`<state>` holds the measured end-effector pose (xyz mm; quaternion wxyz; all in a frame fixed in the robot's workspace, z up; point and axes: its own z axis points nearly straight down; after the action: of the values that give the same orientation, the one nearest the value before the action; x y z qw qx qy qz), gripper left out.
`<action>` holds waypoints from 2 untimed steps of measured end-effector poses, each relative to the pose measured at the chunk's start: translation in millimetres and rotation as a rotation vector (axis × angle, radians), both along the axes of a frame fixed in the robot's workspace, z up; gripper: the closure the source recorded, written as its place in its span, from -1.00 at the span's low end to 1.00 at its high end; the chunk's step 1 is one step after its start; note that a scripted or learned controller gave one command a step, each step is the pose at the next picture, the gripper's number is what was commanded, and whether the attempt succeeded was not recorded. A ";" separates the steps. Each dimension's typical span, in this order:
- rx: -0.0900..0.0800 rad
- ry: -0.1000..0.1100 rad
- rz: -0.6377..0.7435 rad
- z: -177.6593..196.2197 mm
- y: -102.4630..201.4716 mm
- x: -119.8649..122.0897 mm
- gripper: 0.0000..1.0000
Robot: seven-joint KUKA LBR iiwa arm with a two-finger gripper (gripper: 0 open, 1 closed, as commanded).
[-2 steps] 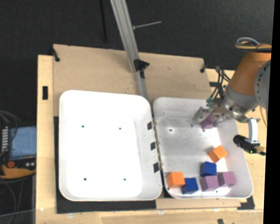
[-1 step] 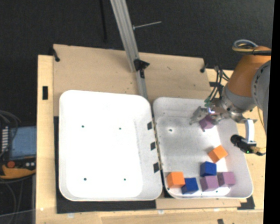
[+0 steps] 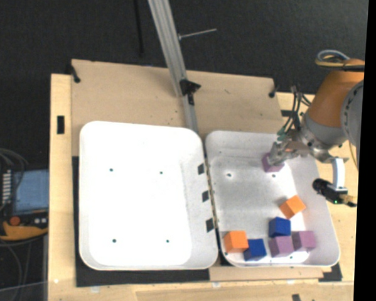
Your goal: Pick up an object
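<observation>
**Hand set down at a purple block by the far edge of the right bin**

Contact between hand [image 3: 277, 159] and purple block [image 3: 272, 162] is what the coming move is judged to turn on. The hand is seen low in the right bin [image 3: 248, 200], near its far edge and toward the far right corner, with the grey arm [image 3: 331, 107] and its orange band reaching in over the right rim. A small purple block is seen directly beneath and just in front of the fingertips, partly covered by them. Whether the block is between the fingers or merely beside them cannot be told, and whether the fingers are apart or together cannot be told either, since they are too small and dark against the block.

The block's faces look roughly equal, so no long axis is offered to the grasp.

Other candidates are grouped well apart from the hand, along the near edge of the same bin: an orange cube [image 3: 292, 206] toward the right edge, a blue cube [image 3: 279, 227], two purple cubes [image 3: 293, 243], and an orange cube [image 3: 236, 240] beside a blue one [image 3: 255, 249] nearer the left corner. The left bin [image 3: 141, 194] is white with a few dark dots.

A straight lift is judged to be the test of the grip.
</observation>
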<state>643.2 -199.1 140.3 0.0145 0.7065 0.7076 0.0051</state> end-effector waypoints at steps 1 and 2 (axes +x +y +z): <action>0.010 0.020 0.000 56.2 -10.3 5.6 1.00; 0.011 0.021 0.002 100.2 -11.6 6.8 1.00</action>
<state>650.0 -210.7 240.5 0.0029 0.7060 0.7082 0.0017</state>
